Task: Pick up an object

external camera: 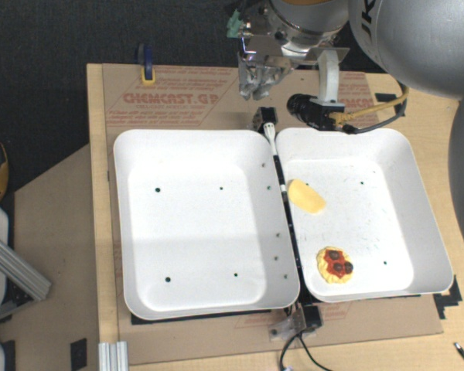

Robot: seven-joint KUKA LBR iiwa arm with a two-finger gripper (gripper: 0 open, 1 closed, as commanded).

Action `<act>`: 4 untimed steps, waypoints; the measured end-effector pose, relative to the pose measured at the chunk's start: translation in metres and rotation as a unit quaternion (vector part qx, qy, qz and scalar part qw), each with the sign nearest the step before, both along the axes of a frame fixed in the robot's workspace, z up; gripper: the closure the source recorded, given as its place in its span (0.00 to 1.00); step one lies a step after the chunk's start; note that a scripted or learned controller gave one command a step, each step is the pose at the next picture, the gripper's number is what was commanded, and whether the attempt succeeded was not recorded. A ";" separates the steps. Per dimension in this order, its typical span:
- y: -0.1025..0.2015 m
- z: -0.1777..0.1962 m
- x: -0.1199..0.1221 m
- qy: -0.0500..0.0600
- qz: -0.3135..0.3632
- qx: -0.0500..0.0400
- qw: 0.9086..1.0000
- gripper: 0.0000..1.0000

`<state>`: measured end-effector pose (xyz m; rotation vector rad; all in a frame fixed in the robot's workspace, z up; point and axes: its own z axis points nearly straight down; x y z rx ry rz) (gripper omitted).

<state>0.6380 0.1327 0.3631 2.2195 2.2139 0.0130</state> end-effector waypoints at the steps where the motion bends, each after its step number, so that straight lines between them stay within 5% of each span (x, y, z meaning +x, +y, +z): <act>1: 0.070 -0.075 0.004 0.008 0.004 0.000 1.000 1.00; 2: 0.054 -0.011 0.030 0.001 0.001 0.000 1.000 1.00; 3: 0.017 0.037 0.029 0.001 -0.001 0.000 1.000 1.00; 4: 0.097 -0.064 0.004 0.011 0.005 -0.001 1.000 1.00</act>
